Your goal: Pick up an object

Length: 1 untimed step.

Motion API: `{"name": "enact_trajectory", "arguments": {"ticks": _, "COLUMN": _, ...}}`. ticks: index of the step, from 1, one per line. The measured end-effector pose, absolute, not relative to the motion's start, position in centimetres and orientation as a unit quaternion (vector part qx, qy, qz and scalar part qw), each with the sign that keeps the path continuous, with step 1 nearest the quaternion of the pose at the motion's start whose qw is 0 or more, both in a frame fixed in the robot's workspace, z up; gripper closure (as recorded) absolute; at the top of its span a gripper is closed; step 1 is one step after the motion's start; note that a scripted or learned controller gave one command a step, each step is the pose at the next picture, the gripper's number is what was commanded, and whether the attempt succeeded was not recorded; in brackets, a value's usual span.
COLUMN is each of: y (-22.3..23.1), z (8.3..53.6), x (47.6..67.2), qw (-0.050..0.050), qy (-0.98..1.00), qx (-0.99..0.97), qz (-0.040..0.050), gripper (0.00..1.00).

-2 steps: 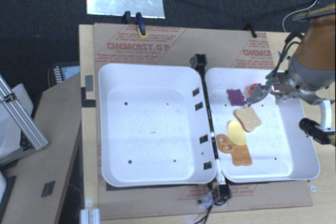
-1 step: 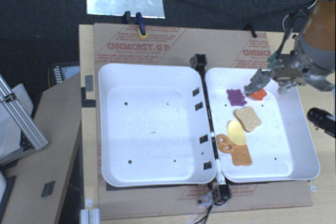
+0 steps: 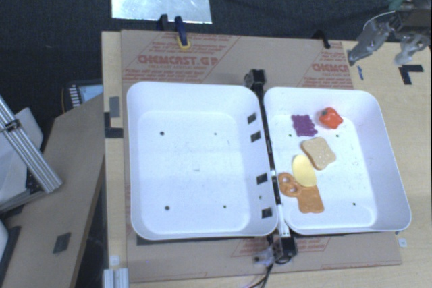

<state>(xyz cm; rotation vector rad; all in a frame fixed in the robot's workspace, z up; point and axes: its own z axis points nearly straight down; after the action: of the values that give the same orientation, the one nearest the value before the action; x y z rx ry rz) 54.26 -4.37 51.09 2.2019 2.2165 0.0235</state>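
Gripper (image 3: pixel 390 44) spread apart, holding nothing, beyond the right bin (image 3: pixel 388 145) holding toy foods (image 3: pixel 317 153)

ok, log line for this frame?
pincer: open, above bench, past right bin's far rim | holding: nothing | right bin: six food toys, untouched | step: approach

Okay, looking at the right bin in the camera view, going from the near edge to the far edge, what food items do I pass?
Near to far in the right bin: orange-brown piece → pretzel → yellow piece → toast slice → purple piece → red-orange piece.
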Motion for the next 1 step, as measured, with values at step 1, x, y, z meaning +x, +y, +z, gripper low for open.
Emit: {"name": "enact_trajectory", "arguments": {"ticks": 1, "y": -4.38, "z": 51.28, "x": 54.17, "qw": 0.003, "qy": 0.711, "qx": 0.703, "qz": 0.0026, "gripper": 1.0}}
